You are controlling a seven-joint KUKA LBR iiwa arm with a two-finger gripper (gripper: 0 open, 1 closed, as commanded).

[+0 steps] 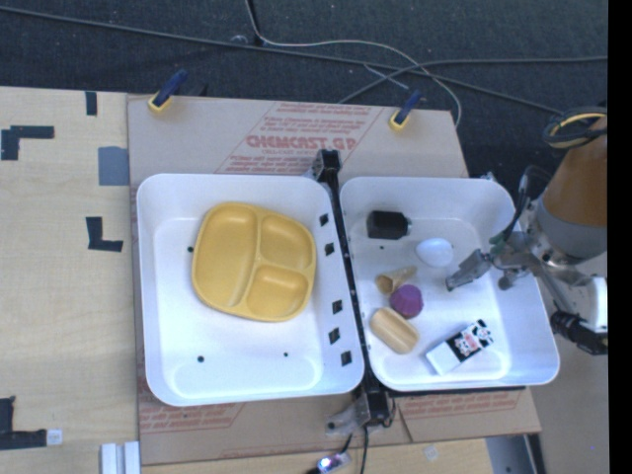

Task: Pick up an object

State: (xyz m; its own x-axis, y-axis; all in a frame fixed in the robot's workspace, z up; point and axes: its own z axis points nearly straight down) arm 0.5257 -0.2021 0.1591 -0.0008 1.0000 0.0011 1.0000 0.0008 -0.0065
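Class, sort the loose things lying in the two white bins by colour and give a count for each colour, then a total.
Yellow: 1, the divided plate
Black: 1, the small cylinder
White: 1, the egg-shaped thing
Purple: 1, the ball
Tan: 2, the bread roll and the small piece
Black and white: 1, the small carton
Total: 7

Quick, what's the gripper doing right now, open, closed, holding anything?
Gripper: over the right bin, nothing seen between its fingers; open or shut cannot be told.
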